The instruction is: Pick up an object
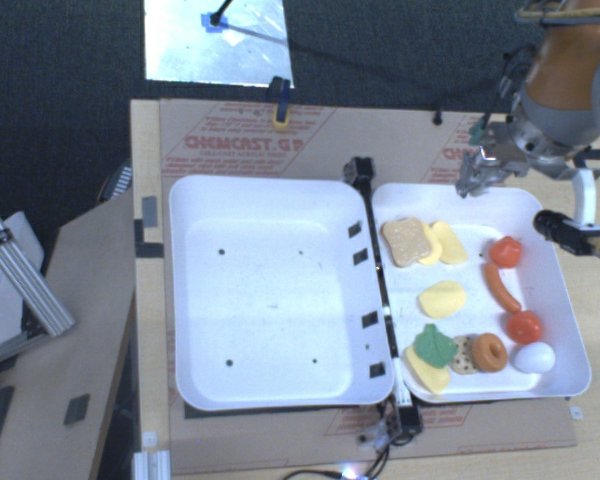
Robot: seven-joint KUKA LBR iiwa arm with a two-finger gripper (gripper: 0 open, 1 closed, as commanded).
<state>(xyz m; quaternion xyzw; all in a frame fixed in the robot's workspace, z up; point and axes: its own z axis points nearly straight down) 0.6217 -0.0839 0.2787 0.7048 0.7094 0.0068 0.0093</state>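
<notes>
Nearest the camera, along the front of the right bin [470, 268]: a white egg [533, 356], a donut [489, 352] touching a cookie [464, 356], and a green leaf [435, 345] lying over a yellow piece [430, 373]. Just behind the egg, a tomato [523, 324]. Mid-bin, a sausage [501, 286] lying slantwise and a second yellow lump [442, 298] standing apart. Farther back, another tomato [505, 252] and a slice of bread [407, 240] overlapping a pale yellow slice [448, 243]. Beside all this, the left bin [270, 298], plain white.

Step in hand, judged from the layout: approach, with nothing lifted and every item resting on the bin floor. Any of these would serve as the thing to pick.

Next move, as a judgement: travel forward over the bin, choose a piece with room around it, such as the yellow lump mid-bin or the sausage, then descend straight. Crowded front corner riskier: donut, cookie and leaf packed close. Egg and tomatoes likely to roll.

Farthest back, the gripper [477, 176], hanging over the far rim of the right bin, pointing down, well apart from the food. Open or closed: cannot tell at this size. Nothing visibly held. Above and to the right, the arm [565, 78], its orange band bent over the bench's far right corner.
</notes>
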